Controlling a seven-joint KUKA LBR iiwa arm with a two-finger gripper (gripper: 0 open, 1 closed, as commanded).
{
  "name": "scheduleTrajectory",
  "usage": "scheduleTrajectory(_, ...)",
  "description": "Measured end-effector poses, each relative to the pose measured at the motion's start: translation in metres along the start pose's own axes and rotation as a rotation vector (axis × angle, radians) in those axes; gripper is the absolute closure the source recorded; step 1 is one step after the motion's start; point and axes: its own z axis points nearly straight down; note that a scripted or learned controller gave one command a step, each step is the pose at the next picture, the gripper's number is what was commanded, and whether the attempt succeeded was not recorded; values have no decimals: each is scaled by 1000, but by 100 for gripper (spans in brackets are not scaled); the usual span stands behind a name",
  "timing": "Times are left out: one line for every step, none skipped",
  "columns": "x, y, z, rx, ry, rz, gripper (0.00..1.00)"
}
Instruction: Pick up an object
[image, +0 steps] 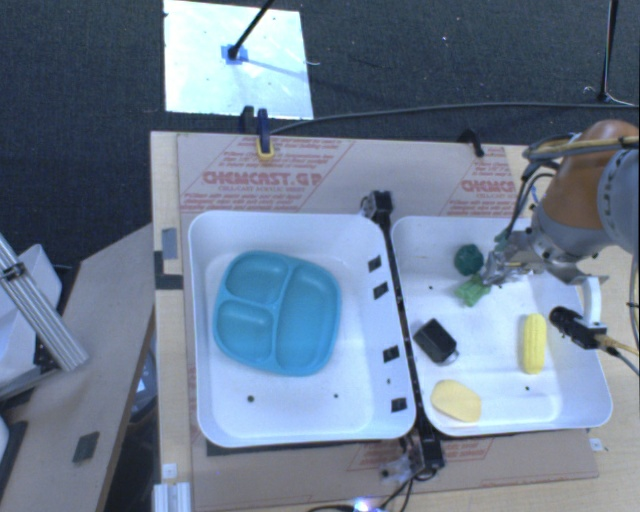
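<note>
Though I cannot tell how the gripper (492, 272) is set, the green toy (472, 292) just beneath its tip looks light, small, likely slippery; grasp its middle.

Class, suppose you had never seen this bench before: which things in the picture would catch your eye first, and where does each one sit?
The big blue divided plate stands out first, lying alone in the left bin. Next comes the grey arm with its orange band, reaching in from the right, its gripper low over the right bin beside a green object. Nearer the front of that bin lie a yellow corn cob, a black block and a flat yellow piece.
</note>
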Motion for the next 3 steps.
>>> scheduleTrajectory(2,9,-59,16,1,-1,100)
scheduleTrajectory(-5,20,-112,16,0,-2,100)
scheduleTrajectory(-14,23,-170,15,0,-2,100)
